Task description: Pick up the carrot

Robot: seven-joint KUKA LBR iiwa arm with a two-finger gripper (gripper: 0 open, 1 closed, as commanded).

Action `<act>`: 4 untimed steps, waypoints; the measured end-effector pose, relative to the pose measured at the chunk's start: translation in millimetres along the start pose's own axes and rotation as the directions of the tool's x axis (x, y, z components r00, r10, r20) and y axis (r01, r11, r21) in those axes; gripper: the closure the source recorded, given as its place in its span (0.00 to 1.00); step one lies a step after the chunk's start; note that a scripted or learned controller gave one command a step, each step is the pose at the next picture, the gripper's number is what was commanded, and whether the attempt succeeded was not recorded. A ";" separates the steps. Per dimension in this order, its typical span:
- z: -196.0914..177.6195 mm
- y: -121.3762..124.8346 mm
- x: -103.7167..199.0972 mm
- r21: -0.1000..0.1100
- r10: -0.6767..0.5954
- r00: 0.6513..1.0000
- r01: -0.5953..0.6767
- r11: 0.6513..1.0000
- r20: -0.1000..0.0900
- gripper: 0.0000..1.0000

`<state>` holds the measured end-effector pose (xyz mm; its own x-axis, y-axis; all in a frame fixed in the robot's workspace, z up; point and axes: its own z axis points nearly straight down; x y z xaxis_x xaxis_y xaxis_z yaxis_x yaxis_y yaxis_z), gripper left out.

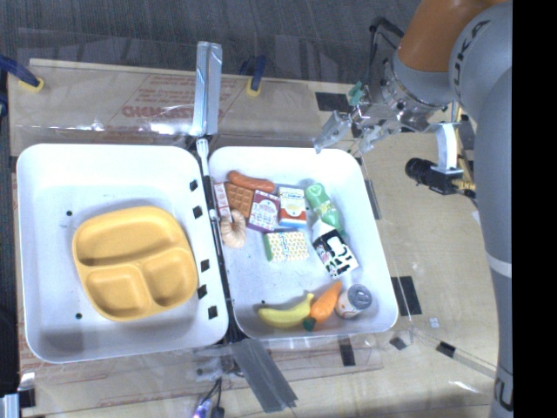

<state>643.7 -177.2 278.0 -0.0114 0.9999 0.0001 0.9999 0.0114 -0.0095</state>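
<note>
Carrot pickup is judged not yet begun: it lies untouched at the near edge of the right bin, between a banana and a small can. It is seen as a short orange piece with a green stem end, tilted. The gripper hangs above the bin's far rim with nothing held, its jaws spread.
</note>
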 end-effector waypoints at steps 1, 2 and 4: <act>78.9 -83.8 -9.3 0.001 0.146 0.989 -0.146 0.989 -0.001 0.00; 126.4 -163.5 25.2 0.001 0.058 0.998 -0.058 0.998 -0.003 0.00; 174.5 -155.3 -4.8 -0.026 0.018 1.000 -0.018 0.999 -0.011 0.00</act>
<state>486.8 -183.8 105.0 0.0068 0.9999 0.0107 0.9998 -0.0070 0.0165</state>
